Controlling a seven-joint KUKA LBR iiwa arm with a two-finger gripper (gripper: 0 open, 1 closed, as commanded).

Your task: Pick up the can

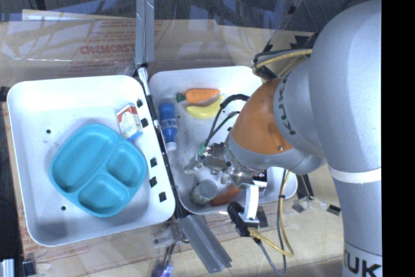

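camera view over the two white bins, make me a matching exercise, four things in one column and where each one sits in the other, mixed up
Things
1. blue three-compartment plastic tray
2. blue plastic bottle
3. orange carrot-shaped toy
4. grey metal can

Places
A. far end of the right bin, beside a yellow banana-shaped toy
B. near end of the right bin, just below the arm's wrist
C. middle of the left bin
D. along the right bin's left wall, by the divider

Pairs: 1-C, 2-D, 3-A, 4-B
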